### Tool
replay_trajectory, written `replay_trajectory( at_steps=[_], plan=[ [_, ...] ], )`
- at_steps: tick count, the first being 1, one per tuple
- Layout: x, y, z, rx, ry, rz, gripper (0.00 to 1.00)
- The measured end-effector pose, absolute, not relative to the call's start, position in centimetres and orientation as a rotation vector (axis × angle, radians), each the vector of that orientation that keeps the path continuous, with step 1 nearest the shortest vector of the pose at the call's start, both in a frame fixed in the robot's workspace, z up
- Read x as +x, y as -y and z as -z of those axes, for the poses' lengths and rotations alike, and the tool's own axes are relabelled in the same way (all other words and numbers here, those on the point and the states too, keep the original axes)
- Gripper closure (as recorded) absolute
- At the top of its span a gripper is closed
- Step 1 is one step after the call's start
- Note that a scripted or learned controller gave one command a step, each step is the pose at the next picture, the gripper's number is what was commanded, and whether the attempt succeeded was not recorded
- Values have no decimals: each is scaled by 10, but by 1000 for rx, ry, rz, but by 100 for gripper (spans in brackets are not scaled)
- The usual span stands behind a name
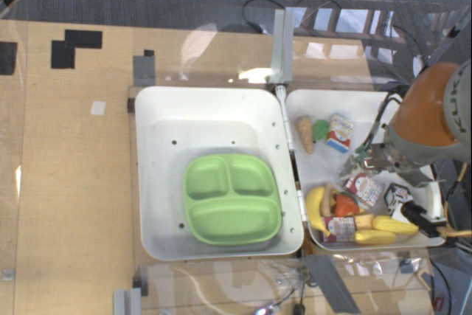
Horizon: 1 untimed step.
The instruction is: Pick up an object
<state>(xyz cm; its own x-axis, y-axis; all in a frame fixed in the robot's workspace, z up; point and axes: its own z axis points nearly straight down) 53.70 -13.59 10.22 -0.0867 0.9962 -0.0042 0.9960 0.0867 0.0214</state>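
The arm (431,111) comes in from the right and hangs over the right bin (369,101). Its gripper (363,158) is low in the middle of this bin, just above a small red and white packet (366,189). Whether the fingers are wide or narrow I cannot tell, because the wrist hides them; nothing is seen between them.

The right bin holds all the small things. At its far side lie a tan cone-like piece (305,134), a green piece (320,130) beside it, and a white carton with red and blue (340,132). At the near side a banana (316,209) lies along the left wall, a red piece (346,206) is just right of it, and a second banana (387,230) lies along the near wall. A black and white thing (399,195) is at the right, near the packet.

The left bin (162,158) holds a green plate (231,198) with three compartments, toward its near right part. Both bins stand on the desk (66,181).
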Motion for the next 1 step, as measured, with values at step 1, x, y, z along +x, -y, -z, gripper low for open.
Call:
replay_trajectory(
  at_steps=[1],
  plan=[
    [546, 70, -191, 2052, -2373, -7, 100]
  ],
)
